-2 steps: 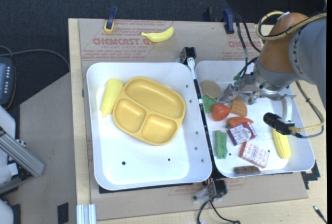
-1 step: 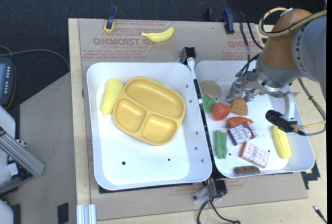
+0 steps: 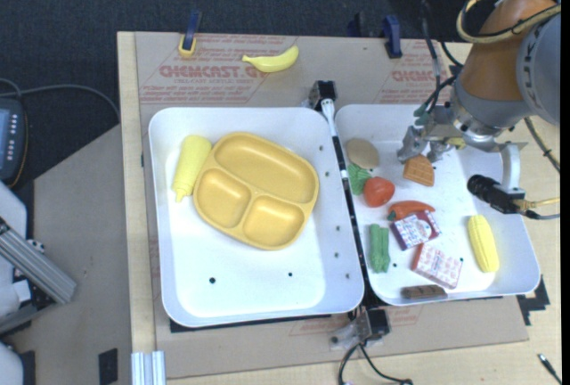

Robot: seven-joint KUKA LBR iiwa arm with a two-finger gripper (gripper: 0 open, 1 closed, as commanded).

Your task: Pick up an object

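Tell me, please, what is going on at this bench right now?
A grey robot arm reaches in from the right over the right bin, which holds a jumble of toy food. Its gripper is low, right above an orange waffle-like piece; whether it has hold of it cannot be told. A tomato, corn cob and other pieces lie nearby. The left bin holds a yellow divided tray and a yellow bottle.

Gripper (image 3: 420, 148) above waffle toy (image 3: 419, 170) in right bin (image 3: 525, 272).

One fixed camera above the bench (image 3: 134, 196), slanted down over both white bins (image 3: 169, 223) (moderately distant).
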